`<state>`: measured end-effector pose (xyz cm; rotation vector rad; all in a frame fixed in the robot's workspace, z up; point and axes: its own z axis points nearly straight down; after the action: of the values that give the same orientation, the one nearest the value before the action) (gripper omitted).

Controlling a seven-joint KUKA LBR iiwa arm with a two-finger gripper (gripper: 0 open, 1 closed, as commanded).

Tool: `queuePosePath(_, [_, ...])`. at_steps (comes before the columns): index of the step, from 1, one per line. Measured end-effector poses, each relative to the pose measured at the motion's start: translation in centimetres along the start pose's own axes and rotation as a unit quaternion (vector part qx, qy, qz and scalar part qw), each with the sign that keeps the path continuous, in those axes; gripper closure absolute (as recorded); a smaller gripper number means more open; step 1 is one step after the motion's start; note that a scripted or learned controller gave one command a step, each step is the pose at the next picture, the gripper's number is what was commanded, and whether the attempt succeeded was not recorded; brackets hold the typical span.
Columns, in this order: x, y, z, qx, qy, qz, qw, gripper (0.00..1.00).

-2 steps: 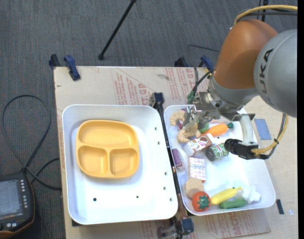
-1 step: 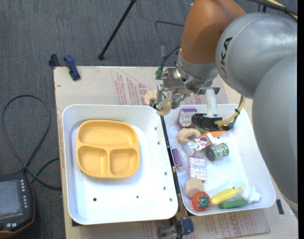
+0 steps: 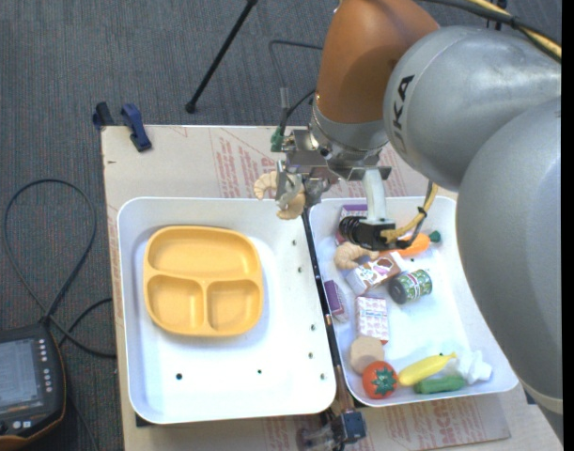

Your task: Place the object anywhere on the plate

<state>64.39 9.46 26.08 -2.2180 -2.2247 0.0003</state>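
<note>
A yellow plate (image 3: 203, 279) with three compartments lies in the left white bin (image 3: 155, 383), toward its left side, with nothing on it. My gripper (image 3: 290, 198) hangs over the back edge where the two bins meet, to the upper right of the plate. A small tan object (image 3: 288, 210) sits between its fingers, and a second tan piece (image 3: 265, 187) pokes out on the left. The gripper looks shut on this object, which is up off the bin floor. The arm's orange band hides the wrist above.
The right bin (image 3: 482, 341) holds several items: a tomato (image 3: 379, 380), a banana (image 3: 426, 368), a green can (image 3: 411, 286), a carrot (image 3: 414, 245), a blister pack (image 3: 372, 318) and a purple piece (image 3: 334, 299). A blue clamp (image 3: 135, 126) sits at the bench's back left.
</note>
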Motion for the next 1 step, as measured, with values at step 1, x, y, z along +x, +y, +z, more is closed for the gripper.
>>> queuePosePath(1, [0.09,0.03,-0.99,-0.001,0.0,-0.004,1.0,1.0])
